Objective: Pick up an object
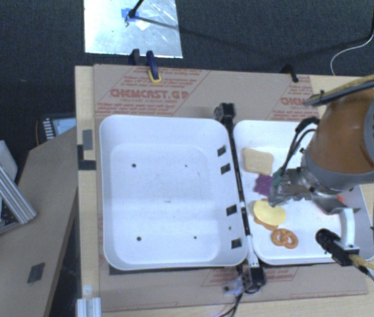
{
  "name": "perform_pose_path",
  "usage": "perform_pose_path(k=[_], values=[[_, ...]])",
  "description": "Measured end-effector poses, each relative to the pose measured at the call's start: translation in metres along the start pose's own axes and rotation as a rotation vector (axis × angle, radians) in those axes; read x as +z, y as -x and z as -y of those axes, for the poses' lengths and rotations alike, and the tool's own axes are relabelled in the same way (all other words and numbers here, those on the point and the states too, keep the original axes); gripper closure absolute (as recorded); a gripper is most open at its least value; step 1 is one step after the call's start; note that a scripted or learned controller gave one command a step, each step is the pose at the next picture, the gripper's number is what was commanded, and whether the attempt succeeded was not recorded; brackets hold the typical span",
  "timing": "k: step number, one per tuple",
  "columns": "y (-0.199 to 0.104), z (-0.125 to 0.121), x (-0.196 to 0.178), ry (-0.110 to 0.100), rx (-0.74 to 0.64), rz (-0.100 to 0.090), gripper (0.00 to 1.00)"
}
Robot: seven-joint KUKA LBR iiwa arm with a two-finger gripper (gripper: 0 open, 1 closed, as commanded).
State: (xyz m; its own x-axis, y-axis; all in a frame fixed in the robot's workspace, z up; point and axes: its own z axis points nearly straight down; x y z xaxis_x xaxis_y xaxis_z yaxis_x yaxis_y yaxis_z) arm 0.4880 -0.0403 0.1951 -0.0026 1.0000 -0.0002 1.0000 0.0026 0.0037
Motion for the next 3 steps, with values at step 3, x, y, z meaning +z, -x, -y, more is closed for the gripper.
perform_pose_path(k=[3], values=[[-0.169, 0.0, -0.28, 0.001, -0.007, -0.004, 1.0]])
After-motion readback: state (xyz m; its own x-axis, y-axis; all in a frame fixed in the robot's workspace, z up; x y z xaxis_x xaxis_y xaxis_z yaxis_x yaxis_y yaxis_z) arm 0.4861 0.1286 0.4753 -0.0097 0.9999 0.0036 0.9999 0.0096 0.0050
